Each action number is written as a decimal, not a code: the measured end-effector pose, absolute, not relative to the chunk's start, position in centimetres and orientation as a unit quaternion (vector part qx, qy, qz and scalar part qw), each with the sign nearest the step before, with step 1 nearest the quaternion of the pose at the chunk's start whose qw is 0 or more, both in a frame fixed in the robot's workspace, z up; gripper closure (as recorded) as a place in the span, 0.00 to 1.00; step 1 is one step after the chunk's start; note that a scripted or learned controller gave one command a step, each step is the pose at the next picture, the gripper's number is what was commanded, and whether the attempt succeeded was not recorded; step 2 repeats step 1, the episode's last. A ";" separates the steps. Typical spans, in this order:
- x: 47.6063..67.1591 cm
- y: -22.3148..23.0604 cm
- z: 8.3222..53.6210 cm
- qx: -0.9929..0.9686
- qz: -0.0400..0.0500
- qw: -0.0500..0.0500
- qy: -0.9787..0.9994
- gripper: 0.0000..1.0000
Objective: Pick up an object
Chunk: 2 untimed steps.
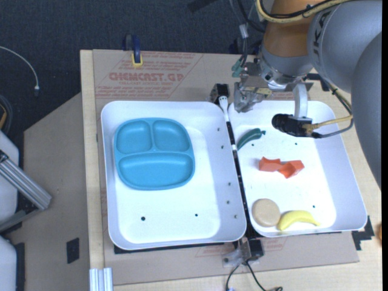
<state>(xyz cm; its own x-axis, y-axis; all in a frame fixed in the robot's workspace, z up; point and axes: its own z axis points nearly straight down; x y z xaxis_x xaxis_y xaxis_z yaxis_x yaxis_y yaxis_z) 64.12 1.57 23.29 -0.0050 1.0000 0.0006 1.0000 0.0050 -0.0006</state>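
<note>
Tool (247, 99) low over right bin's (339, 162) far-left corner, apparently gripping nothing, its opening impossible to tell.

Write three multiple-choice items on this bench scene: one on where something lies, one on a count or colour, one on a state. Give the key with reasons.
1. Where does the blue divided plate lie?
A. In the left bin
B. In the right bin
C. On the cardboard outside both bins

2. How many compartments does the plate have?
A. Two
B. Three
C. Five

3. How does the yellow banana stand to the tan round disc?
A. Stacked on top of it
B. Right beside it, near the right bin's front edge
C. In the other bin

Key: 1 A, the plate sits on the left bin's floor. 2 B, two small sections above one long section. 3 B, both lie side by side in the right bin.
</note>
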 end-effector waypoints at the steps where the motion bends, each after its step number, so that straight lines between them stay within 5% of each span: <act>1: 64.9 6.6 21.8 -0.706 -0.001 0.000 -0.709 1.00; 2: 64.9 6.6 21.8 -0.706 -0.001 0.000 -0.709 1.00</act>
